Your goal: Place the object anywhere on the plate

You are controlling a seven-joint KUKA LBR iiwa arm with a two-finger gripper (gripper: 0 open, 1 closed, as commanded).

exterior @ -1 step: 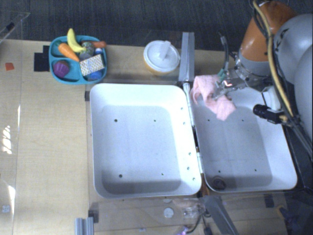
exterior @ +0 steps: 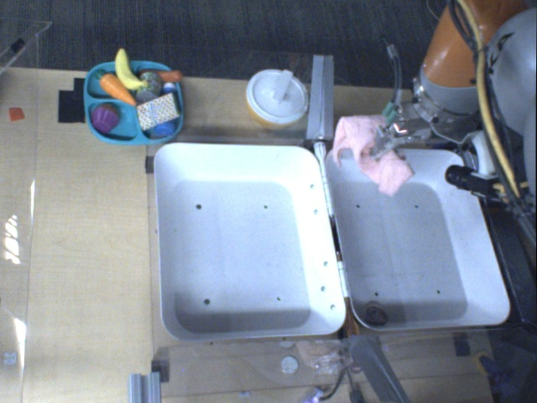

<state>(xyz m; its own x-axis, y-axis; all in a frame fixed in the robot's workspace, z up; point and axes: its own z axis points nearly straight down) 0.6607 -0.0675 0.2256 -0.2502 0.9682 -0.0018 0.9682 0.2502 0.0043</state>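
- The gripper (exterior: pixel 388 139) has its jaws pinched on a pink cloth (exterior: pixel 369 158), which hangs below them.
- Left to do: carry it to the plate (exterior: pixel 277 97), well off to the jaws' left.

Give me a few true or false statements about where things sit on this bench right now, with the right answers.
1. A pink cloth hangs at the hand over the right bin's far edge. True.
2. The blue tray of toy food sits inside the left bin. False: it is on the bench beyond that bin.
3. A banana lies in the blue tray. True.
4. The white lidded cup stands in the right bin. False: it stands behind the left bin.
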